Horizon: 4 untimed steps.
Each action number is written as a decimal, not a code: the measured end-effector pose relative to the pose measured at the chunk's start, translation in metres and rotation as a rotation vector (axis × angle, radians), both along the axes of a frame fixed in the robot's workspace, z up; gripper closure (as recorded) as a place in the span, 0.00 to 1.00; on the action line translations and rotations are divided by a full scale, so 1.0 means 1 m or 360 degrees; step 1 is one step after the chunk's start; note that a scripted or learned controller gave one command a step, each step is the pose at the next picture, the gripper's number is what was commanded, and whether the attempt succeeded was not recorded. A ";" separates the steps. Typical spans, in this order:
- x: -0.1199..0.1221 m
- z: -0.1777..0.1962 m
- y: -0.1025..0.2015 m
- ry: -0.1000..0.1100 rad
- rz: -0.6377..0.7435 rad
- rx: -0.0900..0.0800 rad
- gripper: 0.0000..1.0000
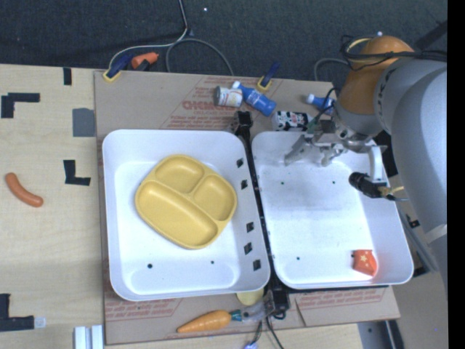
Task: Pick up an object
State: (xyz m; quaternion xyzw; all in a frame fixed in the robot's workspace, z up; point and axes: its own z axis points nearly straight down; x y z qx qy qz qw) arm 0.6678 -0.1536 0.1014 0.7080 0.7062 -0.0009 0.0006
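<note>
A small red-orange object (pixel 364 262) lies in the near right corner of the right bin (pixel 327 217). My gripper (pixel 308 156) hangs over that bin's far edge, well away from the red-orange object. Its two fingers (pixel 293 153) are spread open, with nothing between them. A yellow divided plate (pixel 187 200) rests in the middle of the left bin (pixel 123 267).
An orange carrot (pixel 205 321) lies on the cardboard in front of the bins. A sausage (pixel 23 190) sits on the bench at far left. A blue and white bottle (pixel 247 97) and clamps lie behind the bins. The grey arm (pixel 418 129) stands over the right bin's right side.
</note>
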 end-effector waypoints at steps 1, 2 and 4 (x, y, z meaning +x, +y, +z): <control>-0.017 -0.016 0.060 -0.0004 0.0011 -0.0001 0.00; 0.001 -0.016 0.056 0.0006 0.0010 0.0000 0.00; 0.002 -0.016 0.040 -0.0006 0.0007 0.0003 0.00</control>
